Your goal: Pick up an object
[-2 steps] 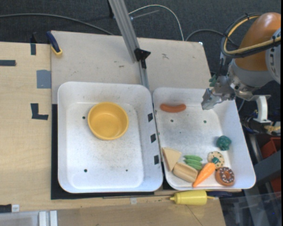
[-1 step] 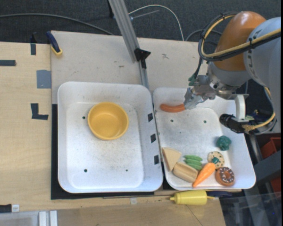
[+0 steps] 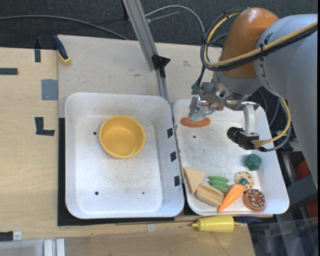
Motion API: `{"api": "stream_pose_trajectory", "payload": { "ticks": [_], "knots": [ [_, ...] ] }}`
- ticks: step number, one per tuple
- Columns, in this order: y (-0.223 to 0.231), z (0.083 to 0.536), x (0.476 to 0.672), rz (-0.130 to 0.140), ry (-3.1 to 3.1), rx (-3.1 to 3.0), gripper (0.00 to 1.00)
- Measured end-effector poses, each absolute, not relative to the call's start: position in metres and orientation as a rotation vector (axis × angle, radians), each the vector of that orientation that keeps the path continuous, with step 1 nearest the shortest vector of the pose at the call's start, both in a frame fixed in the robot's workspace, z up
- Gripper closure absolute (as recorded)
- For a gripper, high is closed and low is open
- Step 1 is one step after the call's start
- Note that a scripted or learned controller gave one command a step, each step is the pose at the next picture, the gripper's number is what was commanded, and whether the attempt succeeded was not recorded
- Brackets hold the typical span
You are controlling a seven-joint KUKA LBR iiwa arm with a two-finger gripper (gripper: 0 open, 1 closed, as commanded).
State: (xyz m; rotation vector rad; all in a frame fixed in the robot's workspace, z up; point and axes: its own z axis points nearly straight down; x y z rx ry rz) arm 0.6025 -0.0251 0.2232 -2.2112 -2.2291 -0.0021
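The flat orange slice [image 3: 195,122], oval and smooth, lies at the far left corner of the right bin [image 3: 213,148], close to the wall that bin shares with its neighbour. The gripper [image 3: 198,110] stands directly over it, metal fingers pointing down at the slice's far edge; whether they are spread, closed or gripping the slice cannot be told from this angle.

Right bin, near end, one cluster of seven toy food items:
- one tan wedge [image 3: 192,177], triangular, matte
- one beige roll [image 3: 209,194], cylindrical, touching the wedge
- one green pod piece [image 3: 219,182], ridged, just beyond the roll
- one orange carrot [image 3: 231,196], tapered, lying at a slant beside the roll
- one brown doughnut [image 3: 254,199] with speckled icing, at the near right corner
- one small round cookie [image 3: 244,178], pale with dark spots
- one dark green floret [image 3: 252,161], knobbly, a little apart on the far side of the cluster

Left bin [image 3: 80,169]: one yellow bowl [image 3: 122,136], round, plastic-looking, upright, far of centre. Both bins are shallow white trays with rounded corners and scuffed, dark-speckled floors.

On the bench: one yellow bottle [image 3: 216,224] lying on its side just near of the right bin; one grey metal post [image 3: 141,28] slanting across the far side.

The arm [image 3: 288,52] is smooth grey with a glossy orange band [image 3: 248,33], black and yellow cables looped round it
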Motion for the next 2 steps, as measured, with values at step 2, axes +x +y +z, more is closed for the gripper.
{"api": "stream_pose_trajectory", "payload": {
  "ticks": [2],
  "knots": [
    [0.085,0.23,0.604,-0.002,-2.229,-2.212,1.0]
  ]
}}
